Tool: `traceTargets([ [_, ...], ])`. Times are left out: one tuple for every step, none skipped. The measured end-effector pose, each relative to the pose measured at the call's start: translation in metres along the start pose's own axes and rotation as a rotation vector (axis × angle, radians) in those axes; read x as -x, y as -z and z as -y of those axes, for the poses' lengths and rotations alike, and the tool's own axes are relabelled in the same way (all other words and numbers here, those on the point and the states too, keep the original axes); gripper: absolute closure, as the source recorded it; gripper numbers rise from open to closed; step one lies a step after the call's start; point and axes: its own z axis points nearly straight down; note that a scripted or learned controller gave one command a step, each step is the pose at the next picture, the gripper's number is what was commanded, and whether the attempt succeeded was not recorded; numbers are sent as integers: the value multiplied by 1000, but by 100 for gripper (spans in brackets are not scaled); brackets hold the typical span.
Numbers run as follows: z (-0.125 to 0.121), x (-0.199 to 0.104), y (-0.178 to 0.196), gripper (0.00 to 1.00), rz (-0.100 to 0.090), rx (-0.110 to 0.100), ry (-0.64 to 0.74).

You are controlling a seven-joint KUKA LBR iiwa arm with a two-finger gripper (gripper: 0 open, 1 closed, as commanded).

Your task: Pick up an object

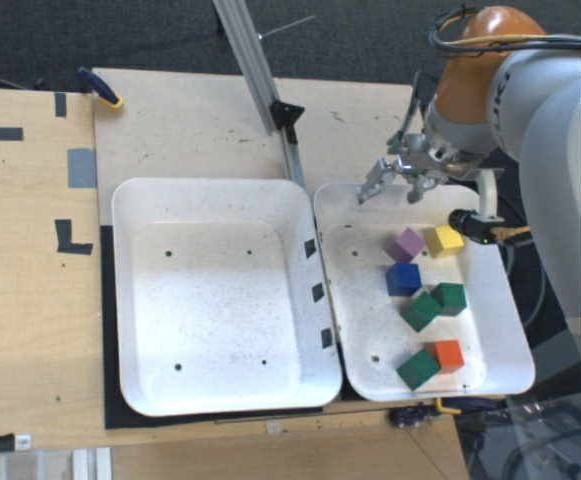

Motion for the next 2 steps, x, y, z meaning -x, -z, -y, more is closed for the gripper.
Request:
traceTargets([
  [2,0,-44,0,0,0,-1],
  [1,-1,-31,100,1,5,2],
])
